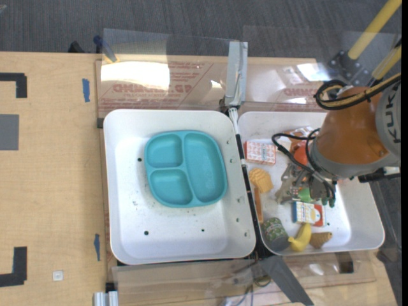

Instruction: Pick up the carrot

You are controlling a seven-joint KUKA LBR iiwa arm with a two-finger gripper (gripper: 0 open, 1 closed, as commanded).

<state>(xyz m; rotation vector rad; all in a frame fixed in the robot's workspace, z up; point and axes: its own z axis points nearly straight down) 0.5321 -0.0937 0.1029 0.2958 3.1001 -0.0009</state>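
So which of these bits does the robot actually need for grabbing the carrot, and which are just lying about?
For the job:
- carrot, partly under the arm
- gripper

Just lying about:
- teal divided plate
- banana
- small carton
- red-patterned box

Grey carpet covers the floor beyond the bench. The bench top is pale wood with black marks and bits of blue tape. Bright light glares off clear plastic sheeting behind the bins.

Red print on the clear panels behind the bins is too blurred to read.
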